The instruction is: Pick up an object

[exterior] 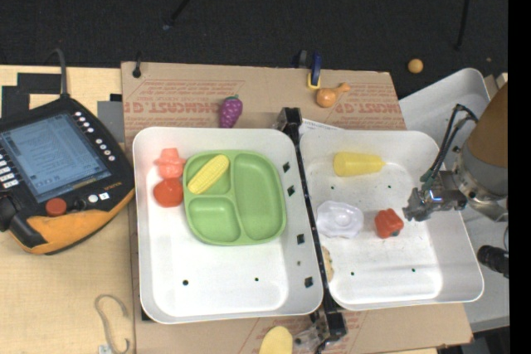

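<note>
In the right bin (390, 286) lie a small red object (388, 223), a yellow piece (358, 164) toward the back, and a clear crumpled plastic item (339, 220). My gripper (419, 206) sits low in this bin, just right of the red object and close to it. No object shows between its fingers. The left bin (216, 294) holds a green divided plate (235, 197) with a yellow corn cob (207, 172) in its back left compartment. A pink toy (169, 162) and a red tomato-like ball (168, 192) rest left of the plate.
A teach pendant (56, 170) lies on the bench at the left. Behind the bins sit a purple grape toy (231, 109) and an orange toy (329, 94) on cardboard. A yellow object (276, 340) lies in front of the bins, and the divider (305, 211) runs between them.
</note>
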Available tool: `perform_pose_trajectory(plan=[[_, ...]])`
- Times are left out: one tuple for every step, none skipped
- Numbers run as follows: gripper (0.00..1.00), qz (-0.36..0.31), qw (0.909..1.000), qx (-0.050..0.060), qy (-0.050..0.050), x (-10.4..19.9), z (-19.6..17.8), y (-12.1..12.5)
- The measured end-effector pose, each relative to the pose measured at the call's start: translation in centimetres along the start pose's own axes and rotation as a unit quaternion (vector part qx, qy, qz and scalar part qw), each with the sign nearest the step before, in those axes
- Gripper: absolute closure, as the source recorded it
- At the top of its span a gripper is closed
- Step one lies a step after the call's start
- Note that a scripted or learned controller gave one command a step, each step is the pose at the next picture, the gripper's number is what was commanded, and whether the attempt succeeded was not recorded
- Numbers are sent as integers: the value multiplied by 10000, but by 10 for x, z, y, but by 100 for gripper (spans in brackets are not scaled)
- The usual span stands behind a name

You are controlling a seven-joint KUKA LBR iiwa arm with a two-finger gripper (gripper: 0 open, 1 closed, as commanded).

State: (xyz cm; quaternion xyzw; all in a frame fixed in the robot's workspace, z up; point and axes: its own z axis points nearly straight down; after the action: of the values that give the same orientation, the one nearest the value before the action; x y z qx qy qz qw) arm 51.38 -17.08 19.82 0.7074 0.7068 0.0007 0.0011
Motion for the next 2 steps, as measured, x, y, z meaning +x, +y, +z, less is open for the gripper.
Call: perform_pose_trajectory(plan=[[100,-3,10000,9,3,-1,-31,0],[100,-22,10000,22,14,48,-19,22]])
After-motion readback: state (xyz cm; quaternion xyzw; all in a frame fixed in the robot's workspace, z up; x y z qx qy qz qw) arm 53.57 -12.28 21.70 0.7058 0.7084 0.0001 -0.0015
